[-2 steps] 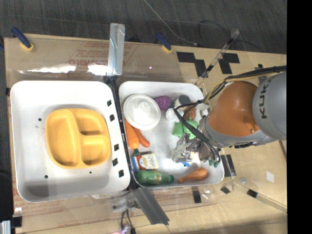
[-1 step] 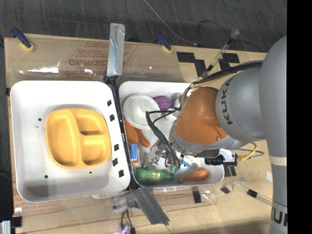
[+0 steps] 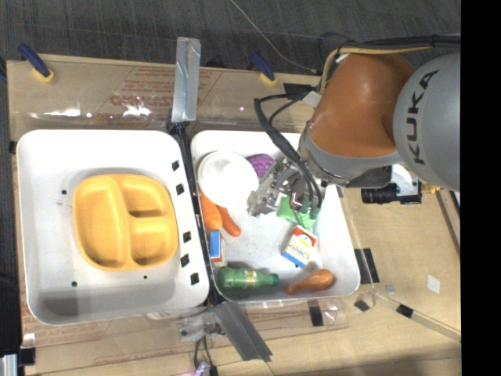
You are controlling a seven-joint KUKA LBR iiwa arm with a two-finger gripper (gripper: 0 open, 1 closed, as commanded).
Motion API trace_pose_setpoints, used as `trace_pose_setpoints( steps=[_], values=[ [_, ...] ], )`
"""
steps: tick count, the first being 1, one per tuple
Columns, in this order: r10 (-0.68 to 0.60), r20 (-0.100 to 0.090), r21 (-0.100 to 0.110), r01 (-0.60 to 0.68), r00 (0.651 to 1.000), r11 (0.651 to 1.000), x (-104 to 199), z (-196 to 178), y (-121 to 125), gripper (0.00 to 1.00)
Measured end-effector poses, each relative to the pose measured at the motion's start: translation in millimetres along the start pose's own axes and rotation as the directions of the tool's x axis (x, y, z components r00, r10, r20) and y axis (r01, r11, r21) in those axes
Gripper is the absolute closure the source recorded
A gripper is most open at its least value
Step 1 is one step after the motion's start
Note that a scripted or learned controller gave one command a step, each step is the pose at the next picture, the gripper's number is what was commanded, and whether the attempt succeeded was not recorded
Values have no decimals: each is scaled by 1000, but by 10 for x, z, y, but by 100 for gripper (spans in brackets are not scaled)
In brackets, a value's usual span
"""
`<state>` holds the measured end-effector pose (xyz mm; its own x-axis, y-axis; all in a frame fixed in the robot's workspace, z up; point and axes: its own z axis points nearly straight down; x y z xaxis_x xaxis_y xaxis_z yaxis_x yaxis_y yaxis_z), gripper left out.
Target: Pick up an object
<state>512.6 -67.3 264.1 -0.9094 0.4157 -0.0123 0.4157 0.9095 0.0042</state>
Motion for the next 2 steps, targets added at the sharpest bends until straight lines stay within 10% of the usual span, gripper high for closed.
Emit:
trace_pose_setpoints(
  steps=[1,2],
  values=[
    [-219,-15,1,219,976,976,436,728,150,100],
    [-183,-13,-1,183,983,983,991,717,1273,100]
  ],
)
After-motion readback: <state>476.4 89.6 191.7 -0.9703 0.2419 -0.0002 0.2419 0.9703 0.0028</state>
